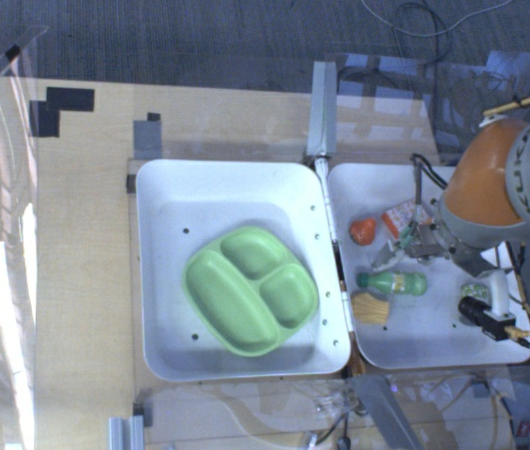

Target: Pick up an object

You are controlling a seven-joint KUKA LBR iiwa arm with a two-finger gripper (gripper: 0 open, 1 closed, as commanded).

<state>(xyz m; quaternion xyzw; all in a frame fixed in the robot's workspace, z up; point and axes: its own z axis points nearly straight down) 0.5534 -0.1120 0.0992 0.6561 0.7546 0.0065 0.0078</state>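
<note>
In the right bin (pixel 438 340) lie a green bottle (pixel 394 282) on its side, a small red-orange object (pixel 364 231), a red and white packet (pixel 400 218) and a tan brush-like piece (pixel 370 308). My gripper (pixel 411 243) hangs low over the middle of this bin, just right of the red-orange object and just above the bottle. The wrist and arm cover much of the bin's right half. Nothing can be made out between the fingers.
The left bin (pixel 166 195) holds a green divided plate (pixel 250 291) lying flat near its centre. A metal divider post (pixel 321 111) stands at the back between the bins. Cables lie on the floor beyond the bench.
</note>
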